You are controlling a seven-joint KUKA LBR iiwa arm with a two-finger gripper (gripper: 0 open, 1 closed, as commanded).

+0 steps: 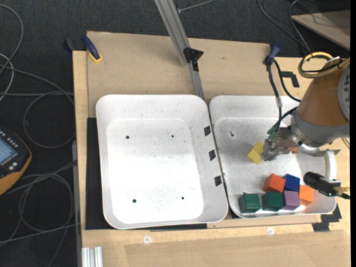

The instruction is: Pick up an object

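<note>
A small yellow block [256,152] lies in the middle of the right bin [233,115]. My gripper [271,151] hangs low just to its right, its dark fingertips touching or nearly touching the block's right side. Along the bin's front edge sits a cluster of blocks: two dark green ones [250,202], an orange-red one [274,183], a blue one [291,181], a purple one [291,198] and an orange one [306,193].
The left bin [111,115] stands beside the right one, with black clips along the shared wall. A slanted metal pole [177,29] rises from behind the bins. The arm's grey and orange wrist [325,102] looms over the right bin's right side.
</note>
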